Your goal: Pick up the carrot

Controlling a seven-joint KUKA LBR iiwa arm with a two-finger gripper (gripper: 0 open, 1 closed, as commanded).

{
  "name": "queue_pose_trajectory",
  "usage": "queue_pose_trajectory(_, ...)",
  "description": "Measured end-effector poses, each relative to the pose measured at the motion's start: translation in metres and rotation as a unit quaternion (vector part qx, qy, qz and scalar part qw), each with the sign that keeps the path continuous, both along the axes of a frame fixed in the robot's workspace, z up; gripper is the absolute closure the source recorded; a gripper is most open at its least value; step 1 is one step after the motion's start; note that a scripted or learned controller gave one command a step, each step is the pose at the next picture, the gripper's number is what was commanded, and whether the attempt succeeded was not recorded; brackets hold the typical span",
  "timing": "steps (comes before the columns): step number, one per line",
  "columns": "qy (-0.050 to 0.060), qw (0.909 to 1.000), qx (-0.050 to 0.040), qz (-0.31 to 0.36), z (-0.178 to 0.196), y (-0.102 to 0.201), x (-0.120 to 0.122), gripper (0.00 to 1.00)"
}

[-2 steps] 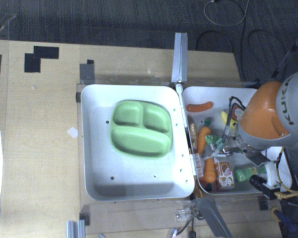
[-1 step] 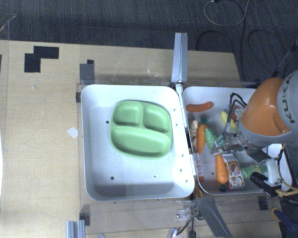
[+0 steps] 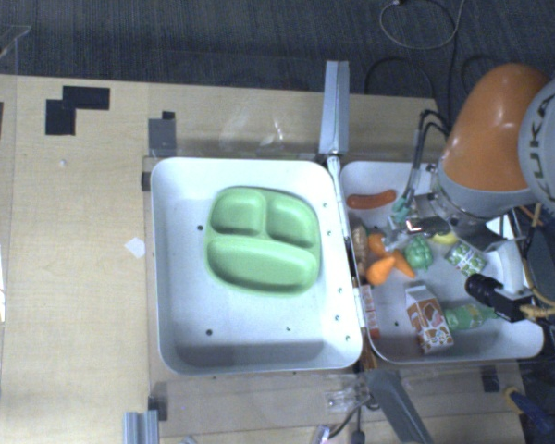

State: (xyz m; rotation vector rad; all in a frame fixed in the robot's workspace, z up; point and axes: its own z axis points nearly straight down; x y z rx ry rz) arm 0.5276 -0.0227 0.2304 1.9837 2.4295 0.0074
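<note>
Far to the pincer's left sat the left bin (image 3: 166,276), and in it a green divided plate (image 3: 264,239) lay flat, well apart from the pincer. Between that bin and the pincer ran the shared rims of the two bins, with a grey metal post (image 3: 334,109) standing above them, up and to the left of the pincer. The right bin (image 3: 527,340) lay under the pincer. A reddish sausage (image 3: 372,199) rested near that bin's top-left corner, just left of the pincer and a little above it. The carrot (image 3: 387,269) lay below and slightly left of the pincer, near the bin's left wall, apart from the pincer and not gripped; a smaller orange piece (image 3: 377,244) sat just above it, and I could not tell whether the two were joined. A round green item (image 3: 419,255) sat just beside the carrot's right end, directly below the pincer. Lower down stood a brown and white carton (image 3: 428,318). The pincer (image 3: 412,220) hung over the bin's upper middle, and whether it was released or clenched could not be told. To its lower right lay a green and white packet (image 3: 464,259) and a green bottle (image 3: 462,318). The arm (image 3: 499,128), with its orange band, rose to the pincer's upper right.
</note>
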Motion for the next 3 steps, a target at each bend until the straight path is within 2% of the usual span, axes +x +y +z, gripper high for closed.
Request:
queue_pose_trajectory(1,0.002,0.9914,0.0004,-0.131,-0.021,0.012,0.052,1.0)
queue_pose_trajectory(2,0.001,0.9914,0.0003,-0.131,-0.021,0.012,0.052,0.0)
queue_pose_trajectory(3,0.002,0.999,0.0006,-0.044,-0.045,0.089,0.027,0.0)
